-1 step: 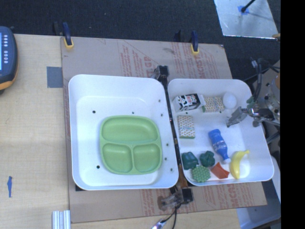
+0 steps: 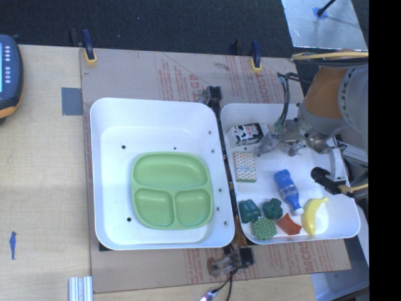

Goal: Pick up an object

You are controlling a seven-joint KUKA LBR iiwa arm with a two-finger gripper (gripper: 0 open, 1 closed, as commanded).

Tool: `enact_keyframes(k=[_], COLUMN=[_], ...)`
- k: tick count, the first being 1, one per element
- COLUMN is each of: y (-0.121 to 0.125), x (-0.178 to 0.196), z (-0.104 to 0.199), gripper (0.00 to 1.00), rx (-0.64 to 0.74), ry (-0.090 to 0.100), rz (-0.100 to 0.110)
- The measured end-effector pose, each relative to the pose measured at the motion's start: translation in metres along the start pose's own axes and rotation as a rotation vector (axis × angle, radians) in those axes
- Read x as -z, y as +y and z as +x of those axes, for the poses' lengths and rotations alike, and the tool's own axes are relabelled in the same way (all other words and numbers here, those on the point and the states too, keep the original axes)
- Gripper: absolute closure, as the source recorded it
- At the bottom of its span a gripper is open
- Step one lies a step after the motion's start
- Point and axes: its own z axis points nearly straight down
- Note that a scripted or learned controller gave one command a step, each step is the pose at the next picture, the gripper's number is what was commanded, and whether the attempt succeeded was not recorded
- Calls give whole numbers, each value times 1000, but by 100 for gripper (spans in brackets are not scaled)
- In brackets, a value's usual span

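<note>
Two white bins [image 2: 106, 168], one green tray [image 2: 171, 190]

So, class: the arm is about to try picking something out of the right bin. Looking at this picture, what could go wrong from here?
1. The tool sits close to the black-and-white patterned carton near the right white bin's far wall, so it may nudge the carton rather than grip it.
2. The yellow toy banana, red flat piece, blue plastic bottle and dark green toy blocks lie crowded together, so a grasp there could catch two or slip.
</note>
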Motion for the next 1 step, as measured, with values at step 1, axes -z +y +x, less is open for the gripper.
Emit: enact_keyframes(k=[1], y=[-79], x=[4], z=[-8], gripper=[0], rx=[-8], ry=[3], rz=[11])
